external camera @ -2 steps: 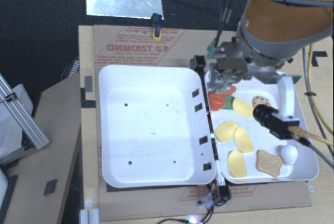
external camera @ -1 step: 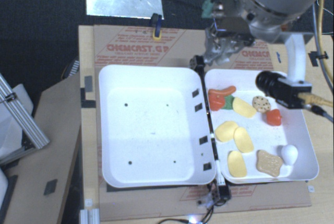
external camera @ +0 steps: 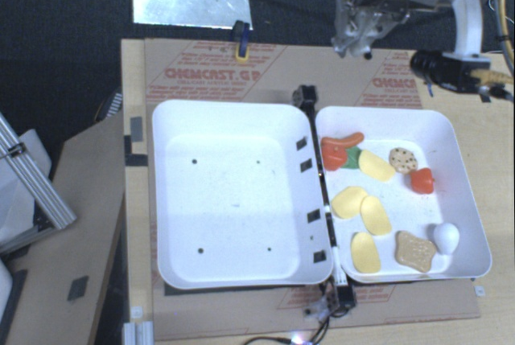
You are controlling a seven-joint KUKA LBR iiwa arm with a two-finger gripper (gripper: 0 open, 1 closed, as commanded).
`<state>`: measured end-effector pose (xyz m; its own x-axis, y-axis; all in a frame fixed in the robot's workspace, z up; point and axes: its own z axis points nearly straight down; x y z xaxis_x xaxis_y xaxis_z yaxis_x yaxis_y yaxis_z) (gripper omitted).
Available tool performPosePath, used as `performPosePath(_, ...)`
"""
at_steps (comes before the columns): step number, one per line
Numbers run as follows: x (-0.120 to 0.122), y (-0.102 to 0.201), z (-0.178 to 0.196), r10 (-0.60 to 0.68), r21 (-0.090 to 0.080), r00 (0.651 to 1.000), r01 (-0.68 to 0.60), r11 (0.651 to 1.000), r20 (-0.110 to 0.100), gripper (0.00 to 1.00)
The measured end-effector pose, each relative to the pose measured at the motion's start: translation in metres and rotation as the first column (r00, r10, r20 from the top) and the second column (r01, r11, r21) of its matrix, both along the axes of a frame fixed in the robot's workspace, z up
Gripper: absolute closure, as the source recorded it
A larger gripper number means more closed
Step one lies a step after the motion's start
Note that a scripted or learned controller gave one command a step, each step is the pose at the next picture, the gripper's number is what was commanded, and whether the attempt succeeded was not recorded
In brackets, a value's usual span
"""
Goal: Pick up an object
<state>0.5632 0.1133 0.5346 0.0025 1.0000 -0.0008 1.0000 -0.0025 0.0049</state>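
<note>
Two white bins sit side by side on a brown board (external camera: 217,66). The right bin (external camera: 463,166) holds the toy food: sausage (external camera: 341,144), cookie (external camera: 401,159), egg (external camera: 445,237), toast (external camera: 415,252). The gripper (external camera: 355,43) hangs beyond its far rim, grip unclear.

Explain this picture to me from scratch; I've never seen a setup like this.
One camera, fixed above a bench, looks down at a slant. The grey machine at the top right is a robot arm; its end effector hangs over the cardboard behind the bins, with nothing seen in it. Two shallow white bins sit side by side. The right bin holds toy food: yellow slices, a slice of toast, a white egg, a cookie and red pieces. The arm's job is picking one up.
</note>
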Motion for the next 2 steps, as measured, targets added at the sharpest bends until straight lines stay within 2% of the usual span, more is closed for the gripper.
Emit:
performPosePath(1, -0.069, 0.0, 0.0, 0.007, 0.002, 1.0, -0.007, 1.0, -0.005, 1.0)
performPosePath(2, -0.077, -0.011, 0.001, 0.004, 0.002, 1.0, -0.004, 1.0, -0.003, 1.0)
